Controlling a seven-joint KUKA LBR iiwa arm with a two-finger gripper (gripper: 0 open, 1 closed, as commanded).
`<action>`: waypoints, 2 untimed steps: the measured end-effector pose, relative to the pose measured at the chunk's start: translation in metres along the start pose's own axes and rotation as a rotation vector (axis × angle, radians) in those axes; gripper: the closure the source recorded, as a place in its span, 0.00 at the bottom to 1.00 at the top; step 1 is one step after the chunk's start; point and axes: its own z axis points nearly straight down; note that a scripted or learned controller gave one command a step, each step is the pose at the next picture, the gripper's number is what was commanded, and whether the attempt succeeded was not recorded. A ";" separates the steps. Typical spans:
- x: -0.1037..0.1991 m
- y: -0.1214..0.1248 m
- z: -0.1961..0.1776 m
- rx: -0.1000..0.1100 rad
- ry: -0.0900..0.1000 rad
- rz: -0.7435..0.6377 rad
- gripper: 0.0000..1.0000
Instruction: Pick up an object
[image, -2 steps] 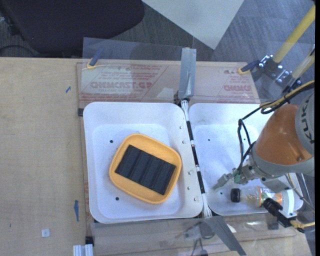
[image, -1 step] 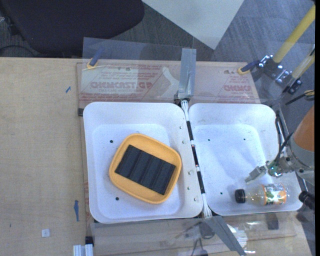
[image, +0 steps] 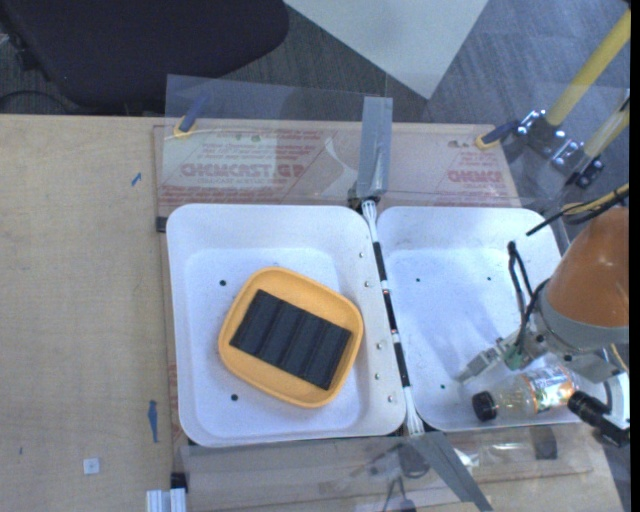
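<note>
A small clear plastic bottle (image: 528, 394) with a black cap lies on its side near the front edge of the right bin (image: 440, 300), cap pointing left. My gripper (image: 500, 360) hangs low over the bin just above and behind the bottle, under the arm's orange band (image: 600, 280). The view does not show the bottle held. A yellow square dish (image: 240, 320) with a black ridged insert (image: 295, 338) rests in the middle of the left bin (image: 200, 260).
The arm and its black cables cover the right side of the right bin. A grey divider strip (image: 385, 300) runs between the bins. A clear plastic sheet lies behind both bins, on the wooden bench.
</note>
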 end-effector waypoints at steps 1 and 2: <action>-0.055 -0.029 -0.016 0.005 0.003 0.157 0.00; -0.062 -0.030 -0.084 0.004 0.003 -0.032 0.00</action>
